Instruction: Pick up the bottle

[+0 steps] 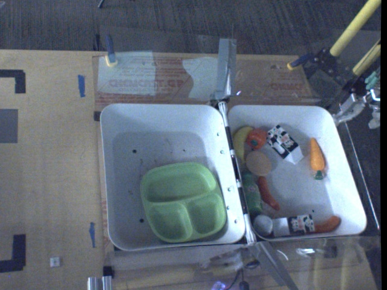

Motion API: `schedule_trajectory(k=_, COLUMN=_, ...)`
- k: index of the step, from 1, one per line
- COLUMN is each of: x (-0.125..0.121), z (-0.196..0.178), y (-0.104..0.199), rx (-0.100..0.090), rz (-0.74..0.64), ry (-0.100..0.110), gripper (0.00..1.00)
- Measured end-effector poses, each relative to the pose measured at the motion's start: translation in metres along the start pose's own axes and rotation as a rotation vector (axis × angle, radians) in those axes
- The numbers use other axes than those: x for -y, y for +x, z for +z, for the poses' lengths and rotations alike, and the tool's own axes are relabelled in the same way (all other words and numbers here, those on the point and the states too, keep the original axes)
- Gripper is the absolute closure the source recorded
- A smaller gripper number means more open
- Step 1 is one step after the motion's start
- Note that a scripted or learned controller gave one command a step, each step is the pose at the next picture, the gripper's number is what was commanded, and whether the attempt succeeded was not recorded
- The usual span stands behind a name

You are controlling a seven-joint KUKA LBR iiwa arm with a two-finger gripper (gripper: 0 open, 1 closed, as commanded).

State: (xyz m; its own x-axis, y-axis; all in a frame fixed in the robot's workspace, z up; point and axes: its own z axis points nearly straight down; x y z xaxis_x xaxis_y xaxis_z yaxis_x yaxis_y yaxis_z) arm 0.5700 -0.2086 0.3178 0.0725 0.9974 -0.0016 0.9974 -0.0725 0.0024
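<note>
– claw (pixel 358 101) first, where is it?

– from my feed i make it out at the right edge, just outside the far right corner of the right bin (pixel 347 180), over the bench rim and not over any item. apart or together, i can't tell; it's small and murky there. nothing visible in it.

– okay, lay out the rest, big to small.

– bench (pixel 48 162) is tan, with two white bins side by side, walls touching in the middle. left bin (pixel 121 138) holds a green plate (pixel 181 201) with three sections, sitting flat toward the near right corner.

– and the bottle?

– bottle (pixel 289 225) is in the right bin, lying on its side along the near wall, white with a dark label, cap end pointing at the near left corner. well apart from the claw, at the opposite corner of that bin. a sausage (pixel 330 223) touches its base end.

– what's around it?

– carton (pixel 283 144) with a cow pattern toward the far side, tilted. a banana (pixel 242 141) by the far left wall with a tomato (pixel 256 139) against it. a carrot (pixel 317 157) near the right wall. a tan round item (pixel 259 163) just below the tomato, then a dark green item (pixel 251 193) along the left wall with a chili (pixel 269 194) beside it, both just above the bottle's cap.
</note>
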Motion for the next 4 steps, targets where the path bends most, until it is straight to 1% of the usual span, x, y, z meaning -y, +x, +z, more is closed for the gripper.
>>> schedule_trajectory(k=1, x=0.061, z=0.122, y=0.040, rx=-0.002, rz=0.343, ry=0.005, gripper=0.00)
schedule_trajectory(k=2, x=0.002, z=-0.006, y=0.005, rx=0.000, rz=0.161, ry=0.000, gripper=0.00)
schedule_trajectory(k=3, x=0.001, z=-0.017, y=0.007, rx=0.002, rz=0.157, ry=-0.002, gripper=1.00)
schedule_trajectory(k=4, x=0.053, z=0.174, y=0.016, rx=-0.002, rz=0.411, ry=0.006, gripper=1.00)
